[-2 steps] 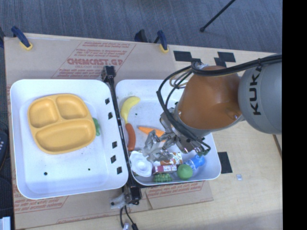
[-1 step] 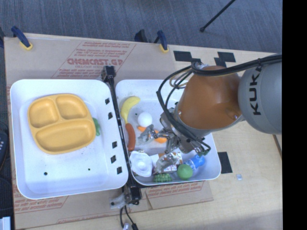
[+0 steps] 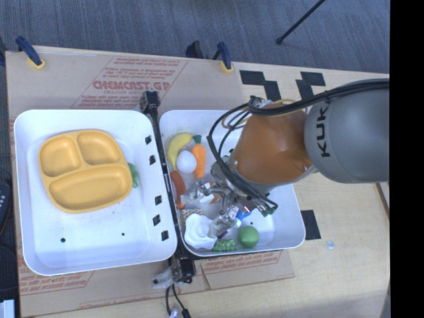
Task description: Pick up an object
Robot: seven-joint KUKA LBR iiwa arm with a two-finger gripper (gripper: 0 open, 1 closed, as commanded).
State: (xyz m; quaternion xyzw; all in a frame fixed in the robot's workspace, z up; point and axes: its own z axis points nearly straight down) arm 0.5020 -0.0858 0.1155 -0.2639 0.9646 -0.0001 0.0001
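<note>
From above, the arm (image 3: 311, 144) reaches in from the right over the right bin (image 3: 291, 225), its jaws low among the toys near the bin's front; whether they are spread or pressed together cannot be told. A carrot (image 3: 199, 160) lies near the bin's left wall, long axis front to back, beside a white egg (image 3: 187, 162) and a banana (image 3: 177, 147). The left bin (image 3: 30, 177) holds a yellow divided tray (image 3: 85, 169).

There were two white bins, one (image 3: 26, 177) at the left of the frame and one (image 3: 291, 225) in the middle. One yellow tray (image 3: 85, 169) sat in the left bin. The middle bin had one banana (image 3: 176, 146), one egg (image 3: 187, 162), two carrots (image 3: 199, 159) (image 3: 178, 185) and one green ball (image 3: 248, 236).
</note>
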